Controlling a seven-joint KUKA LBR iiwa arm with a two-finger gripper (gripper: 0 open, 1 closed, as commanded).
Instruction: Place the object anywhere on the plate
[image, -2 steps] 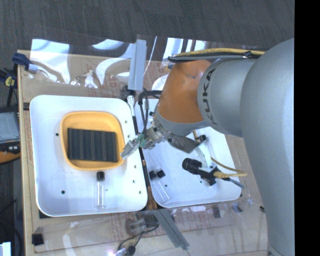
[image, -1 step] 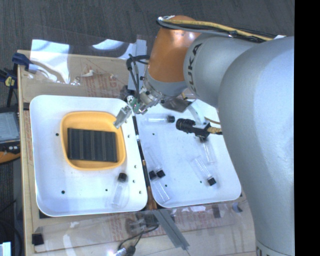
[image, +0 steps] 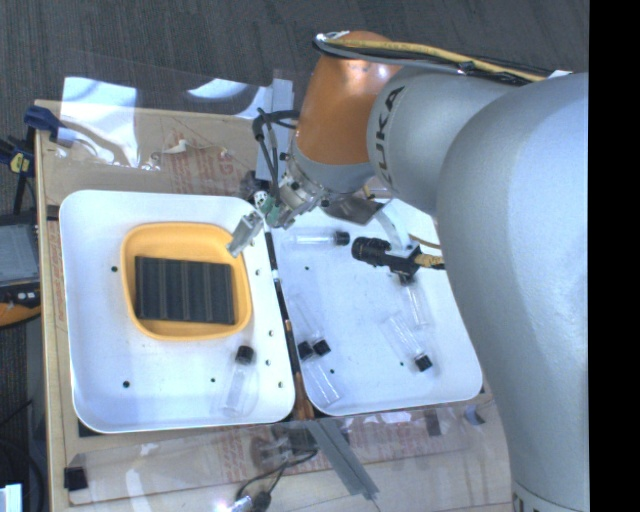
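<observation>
A yellow plate (image: 186, 240) with a dark ribbed centre lies in the left white bin (image: 90, 370). My gripper (image: 246, 234) hangs over the plate's upper right rim, close to the divider between the bins. Whether anything is in it I cannot tell. A clear tube with a black cap (image: 240, 380) lies in the left bin, below the plate's right corner. More clear capped tubes lie in the right bin (image: 450, 385): one at the top (image: 318, 240), one at the right (image: 412, 330), one at the lower left (image: 320, 375).
The grey arm with its orange band (image: 340, 100) covers the upper right of the view and part of the right bin. A black connector with a cable (image: 385, 253) sits over the right bin's top. Metal strips and wires (image: 320, 450) lie on the bench in front of the bins.
</observation>
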